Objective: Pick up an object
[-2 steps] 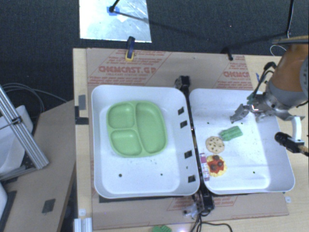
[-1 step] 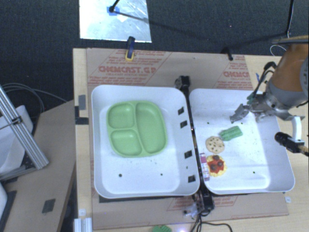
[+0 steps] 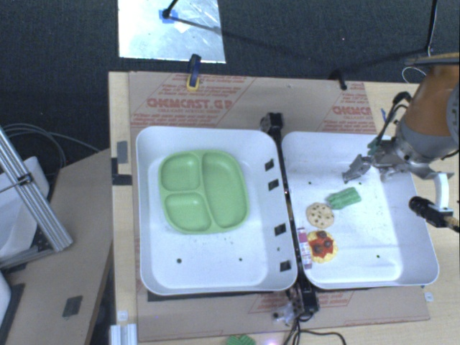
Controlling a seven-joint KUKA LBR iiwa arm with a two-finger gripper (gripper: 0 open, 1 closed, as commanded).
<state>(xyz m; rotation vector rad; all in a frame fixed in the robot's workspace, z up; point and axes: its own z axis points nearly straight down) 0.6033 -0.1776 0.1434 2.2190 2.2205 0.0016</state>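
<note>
The gripper [image 3: 357, 169] hangs over the upper part of the right bin [image 3: 410, 264], reaching in from the right on the grey arm [image 3: 431, 131] with its orange band. Its fingers look slightly parted and nothing sits between them, though at this slant the gap is hard to judge. Just below and left of the fingertips lies a green object [image 3: 343, 198], a small ridged oblong, tilted, flat on the white floor and apart from the gripper. Near it, lower left, is a round tan cookie [image 3: 319, 215] dotted with dark chips. Below that sits a small yellow-based piece topped with red and dark spots [image 3: 323, 246], close to the bin's left wall. The left bin [image 3: 154, 264] holds a pale green divided tray [image 3: 203, 192] with three compartments.
</note>
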